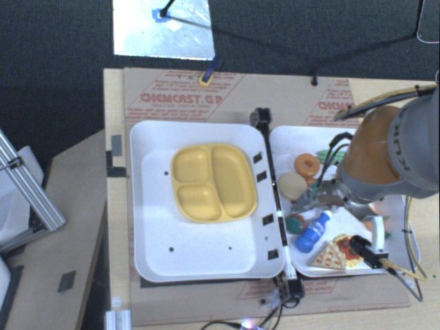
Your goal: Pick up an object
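1. on the bench, two white bins sit side by side, the left bin (148,205) and the right bin (283,140), meeting along the middle strip.
2. left bin first: one thing counted, a yellow tray (212,183), lying flat near the middle of the bin and split into three compartments.
3. over to the right bin, much busier: six loose things counted clear of the arm (412,143).
4. one orange ring (306,165) at the far side, and one beige round piece (292,184) just beside it, nearer the bin's left wall.
5. one green piece (295,223) with a bit of red on it, close to that same wall, and one blue bottle (313,232) with a white cap, lying tilted just beside it.
6. one pizza slice (330,256) flat in the near corner, with one red and yellow bit (348,245) touching its right side, too small to tell what it is.
7. the arm reaches in from the right and covers the right part of that bin.
8. the gripper (311,198) is low over the middle of the right bin, between the beige round piece and the bottle's cap. released or clenched, i cannot tell from here.
9. all six counted things lie on the floor of the right bin, and the beige round piece and blue bottle are the nearest to the gripper.
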Controlling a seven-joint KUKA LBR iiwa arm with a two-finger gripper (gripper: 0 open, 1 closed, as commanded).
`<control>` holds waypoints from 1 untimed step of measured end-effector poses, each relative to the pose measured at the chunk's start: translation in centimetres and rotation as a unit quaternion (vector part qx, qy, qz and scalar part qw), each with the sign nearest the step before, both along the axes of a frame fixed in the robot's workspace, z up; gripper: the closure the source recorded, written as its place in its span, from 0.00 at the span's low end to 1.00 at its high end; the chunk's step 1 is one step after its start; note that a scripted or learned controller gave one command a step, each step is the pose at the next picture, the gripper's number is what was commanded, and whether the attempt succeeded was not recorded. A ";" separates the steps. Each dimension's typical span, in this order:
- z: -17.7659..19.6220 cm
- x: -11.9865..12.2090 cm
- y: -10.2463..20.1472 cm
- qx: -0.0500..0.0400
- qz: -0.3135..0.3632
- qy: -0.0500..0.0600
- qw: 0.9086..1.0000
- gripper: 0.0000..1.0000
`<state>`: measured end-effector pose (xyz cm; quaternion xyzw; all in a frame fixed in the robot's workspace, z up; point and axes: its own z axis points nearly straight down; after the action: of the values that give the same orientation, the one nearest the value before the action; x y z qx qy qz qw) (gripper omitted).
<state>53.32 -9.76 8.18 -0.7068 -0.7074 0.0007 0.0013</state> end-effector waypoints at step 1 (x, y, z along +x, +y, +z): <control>1.3 0.1 0.0 0.000 0.000 -0.002 1.000 1.00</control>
<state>53.47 -9.80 9.47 -0.7070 -0.7072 -0.0008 -0.0006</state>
